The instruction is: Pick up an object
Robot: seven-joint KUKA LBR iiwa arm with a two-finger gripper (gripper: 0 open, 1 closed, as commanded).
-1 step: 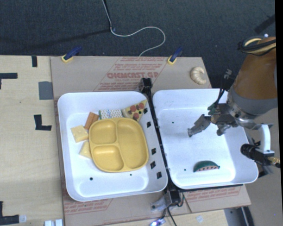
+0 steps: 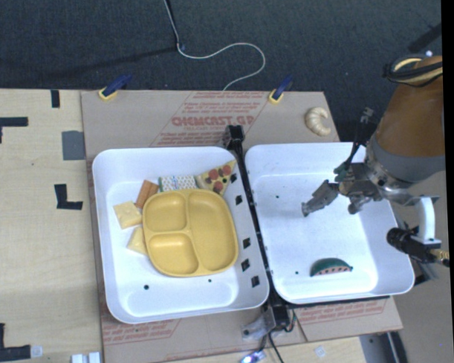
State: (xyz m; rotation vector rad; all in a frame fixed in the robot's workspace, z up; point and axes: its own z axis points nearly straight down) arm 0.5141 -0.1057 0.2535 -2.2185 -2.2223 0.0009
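Right bin (image 2: 290, 283) has loads of bare floor: the only thing in it is a little watermelon slice toy (image 2: 331, 268) sitting close to the near wall, a bit right of middle. The gripper (image 2: 333, 198) hangs over the middle of that bin, well apart from the slice and clear of the walls. One finger (image 2: 315, 204) pokes out to the left, but I honestly cannot tell if the fingers are apart or together, and nothing shows between them. Left bin (image 2: 172, 304) is way more cramped, with a yellow divided plate (image 2: 190, 232) filling the middle and small food toys (image 2: 139, 210) wedged along its left and far edges.
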